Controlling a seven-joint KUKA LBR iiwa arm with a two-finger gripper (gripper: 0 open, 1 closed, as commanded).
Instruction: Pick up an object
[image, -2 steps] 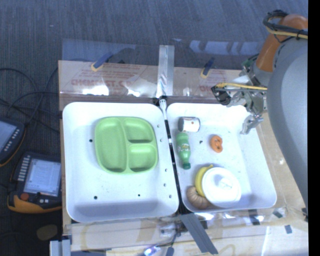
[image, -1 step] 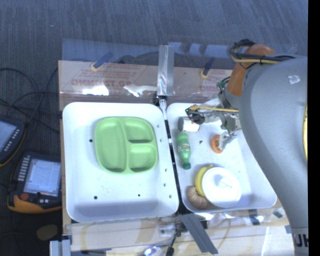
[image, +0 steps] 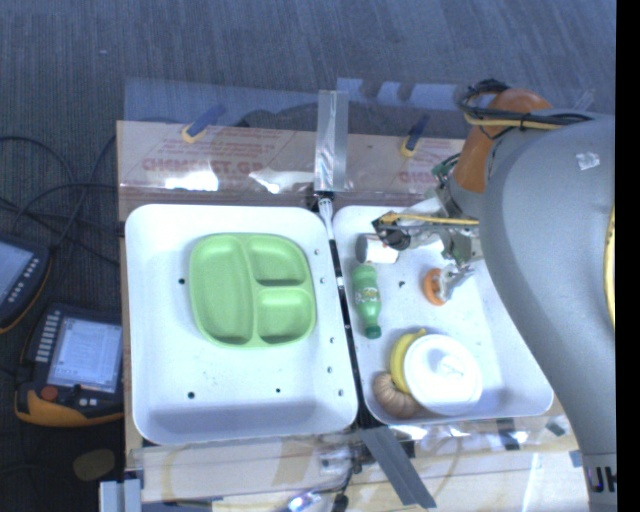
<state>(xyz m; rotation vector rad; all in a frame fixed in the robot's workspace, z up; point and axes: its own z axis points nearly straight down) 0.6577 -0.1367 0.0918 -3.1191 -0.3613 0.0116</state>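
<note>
- You see the arm reaching in from the right, its grey bulk covering much of the right bin.
- Its gripper hangs over the upper middle of that bin, and you can make out metal parts pointing down toward the bin floor.
- Whether the pincer is wide or narrow you cannot tell from here; the metal is small and blurred against the white.
- Just under and left of the tip lies a small orange piece. It looks to be touching or just beside the tip, but you cannot tell that it is gripped.
- A green bottle lies along the left wall of the right bin, its neck toward the near edge.
- Above the bottle you find a small white item, close to the gripper's body.
- Near the front of that bin sits a round white lid-like object, with a yellow banana curving along its left side and a brown doughnut-like thing just below.
- The left bin holds a green divided tray, flat in its middle.
</note>
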